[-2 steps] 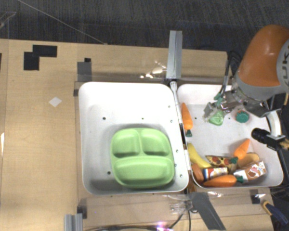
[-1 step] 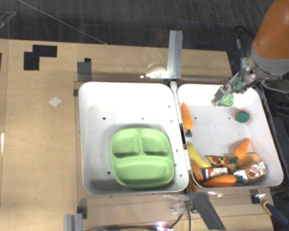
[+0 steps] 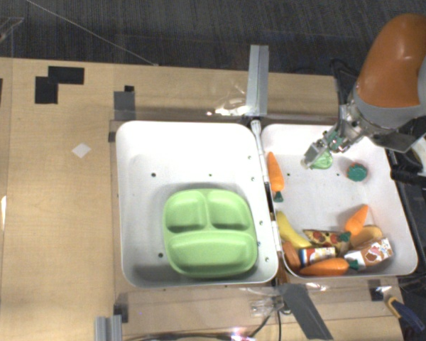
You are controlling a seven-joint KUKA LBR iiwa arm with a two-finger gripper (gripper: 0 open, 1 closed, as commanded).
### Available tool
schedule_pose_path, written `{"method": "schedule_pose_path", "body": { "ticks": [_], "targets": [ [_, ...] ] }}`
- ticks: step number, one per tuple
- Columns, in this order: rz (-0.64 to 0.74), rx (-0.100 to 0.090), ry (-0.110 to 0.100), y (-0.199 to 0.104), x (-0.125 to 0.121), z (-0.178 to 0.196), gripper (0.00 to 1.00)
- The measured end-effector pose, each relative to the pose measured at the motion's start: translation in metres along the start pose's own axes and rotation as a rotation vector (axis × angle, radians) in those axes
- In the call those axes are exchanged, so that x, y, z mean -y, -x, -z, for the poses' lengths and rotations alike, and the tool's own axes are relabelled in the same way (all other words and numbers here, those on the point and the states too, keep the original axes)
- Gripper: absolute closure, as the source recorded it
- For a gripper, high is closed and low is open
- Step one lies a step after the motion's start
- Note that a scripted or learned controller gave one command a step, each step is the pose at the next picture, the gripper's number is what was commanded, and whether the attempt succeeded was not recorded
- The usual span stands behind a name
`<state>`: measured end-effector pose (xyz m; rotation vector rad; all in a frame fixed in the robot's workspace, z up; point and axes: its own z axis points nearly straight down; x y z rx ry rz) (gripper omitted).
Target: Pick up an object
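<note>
The arm (image 3: 397, 62) is a thick rounded limb with a large glossy orange dome on top and a grey collar beneath it. A white casing with part of a dark printed letter shows at its right edge, and black cables hang beside it. The gripper (image 3: 325, 150) is small, of pale silvery metal, with thin fingers.

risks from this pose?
The pincer sits right at a small light green object; whether it's actually gripped is unclear, so a lift may come up bare. The object lies on open floor of the right bin, so a nudge could slide it toward the teal piece.
</note>
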<state>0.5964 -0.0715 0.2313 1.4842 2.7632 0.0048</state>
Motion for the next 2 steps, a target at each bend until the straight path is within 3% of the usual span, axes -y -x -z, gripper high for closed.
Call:
{"method": "schedule_pose_path", "body": {
  "ticks": [1,2],
  "targets": [
    [0.113,0.002,0.001,0.047,-0.006,-0.009,1.00],
    [-0.218,0.000,0.001,-0.001,-0.059,-0.044,1.00]
  ]
}}
